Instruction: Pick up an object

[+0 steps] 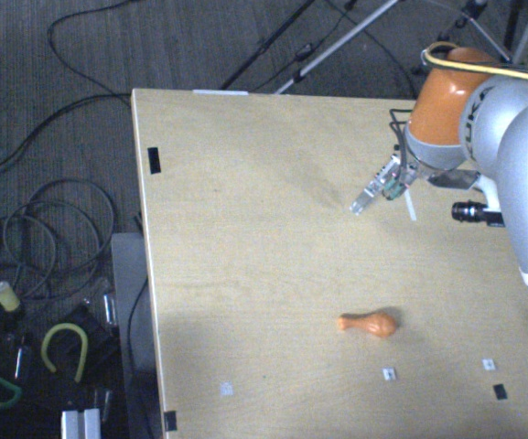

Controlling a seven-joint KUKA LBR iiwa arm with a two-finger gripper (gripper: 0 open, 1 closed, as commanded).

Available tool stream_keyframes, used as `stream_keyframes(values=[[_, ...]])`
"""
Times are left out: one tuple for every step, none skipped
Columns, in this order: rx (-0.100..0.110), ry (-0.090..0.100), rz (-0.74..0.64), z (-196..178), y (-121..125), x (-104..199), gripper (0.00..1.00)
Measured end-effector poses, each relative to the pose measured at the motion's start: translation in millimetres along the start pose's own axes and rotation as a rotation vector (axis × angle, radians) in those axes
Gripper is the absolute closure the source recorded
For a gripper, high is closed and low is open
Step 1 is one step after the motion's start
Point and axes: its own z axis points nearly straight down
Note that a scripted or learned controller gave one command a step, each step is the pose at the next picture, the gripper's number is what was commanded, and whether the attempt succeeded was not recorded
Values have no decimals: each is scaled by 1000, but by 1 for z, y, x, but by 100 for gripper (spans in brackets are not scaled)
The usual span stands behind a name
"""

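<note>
Bare wooden bench (245, 245); empty jaws (384, 199) splayed above it.

Bench top (245, 245): pale matt wood, smooth. Orange object (370, 324): smooth, slight sheen. Arm band (447, 99): glossy orange plastic.

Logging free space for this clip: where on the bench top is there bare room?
Bare wood spans the bench top from its left edge to the gripper and the orange object. The right side is crowded by the arm.
</note>
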Motion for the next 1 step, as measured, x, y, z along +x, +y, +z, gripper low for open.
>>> stream_keyframes(values=[[-1,6,79,-91,15,47,100]])
